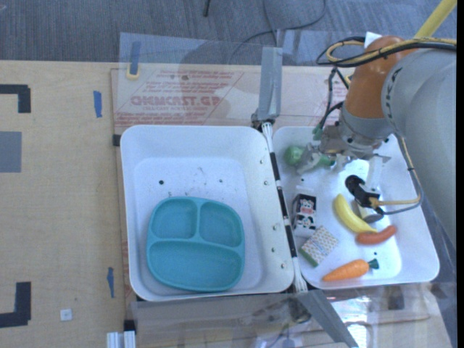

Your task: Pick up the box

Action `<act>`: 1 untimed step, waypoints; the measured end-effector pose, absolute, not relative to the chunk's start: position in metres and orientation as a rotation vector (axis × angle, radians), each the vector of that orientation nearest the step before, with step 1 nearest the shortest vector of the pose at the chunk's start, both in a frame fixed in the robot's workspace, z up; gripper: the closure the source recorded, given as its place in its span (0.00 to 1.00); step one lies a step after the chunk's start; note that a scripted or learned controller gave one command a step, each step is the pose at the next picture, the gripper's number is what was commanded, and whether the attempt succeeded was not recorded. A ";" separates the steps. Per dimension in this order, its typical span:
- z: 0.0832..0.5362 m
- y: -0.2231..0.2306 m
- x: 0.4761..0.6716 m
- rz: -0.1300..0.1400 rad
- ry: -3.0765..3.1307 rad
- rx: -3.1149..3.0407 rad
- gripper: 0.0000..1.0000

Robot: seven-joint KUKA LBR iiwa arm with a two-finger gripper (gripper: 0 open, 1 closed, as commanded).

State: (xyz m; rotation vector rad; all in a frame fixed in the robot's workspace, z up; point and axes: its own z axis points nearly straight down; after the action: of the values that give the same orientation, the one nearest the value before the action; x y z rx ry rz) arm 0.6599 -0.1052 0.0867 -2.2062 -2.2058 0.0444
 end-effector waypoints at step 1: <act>0.089 -0.096 0.592 -0.008 -2.241 -2.208 0.00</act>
State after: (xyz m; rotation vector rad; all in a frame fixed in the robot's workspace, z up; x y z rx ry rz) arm 0.5923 -0.0957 0.0885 -2.2078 -2.2408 -0.0077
